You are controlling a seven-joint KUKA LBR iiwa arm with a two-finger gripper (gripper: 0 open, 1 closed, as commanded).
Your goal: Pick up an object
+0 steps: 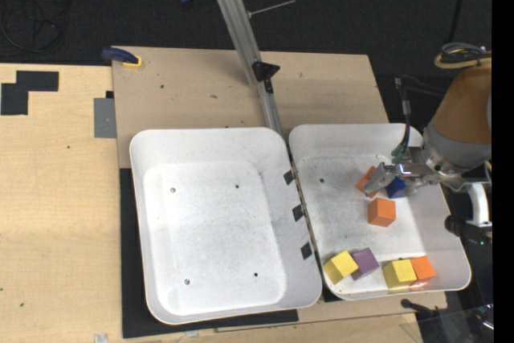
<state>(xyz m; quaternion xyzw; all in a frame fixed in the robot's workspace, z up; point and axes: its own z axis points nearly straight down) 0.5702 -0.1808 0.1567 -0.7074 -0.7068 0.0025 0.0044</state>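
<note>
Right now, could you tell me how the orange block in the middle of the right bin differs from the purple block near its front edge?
The orange block stands alone on bare bin floor; the purple block touches a yellow block. The orange block lies close under the gripper; the purple block sits farther, by the front rim. Both are small cubes of similar size in the right white bin.

The arm point(464, 120) is fat and round. It is orange up top and grey just above the shiny metal pincer point(391, 177).

Matt white plastic bins point(209, 173) speckled with dark flecks sit on a pale wood-grain bench point(56, 197); a ribbed metal rail point(237, 20) gleams.
</note>
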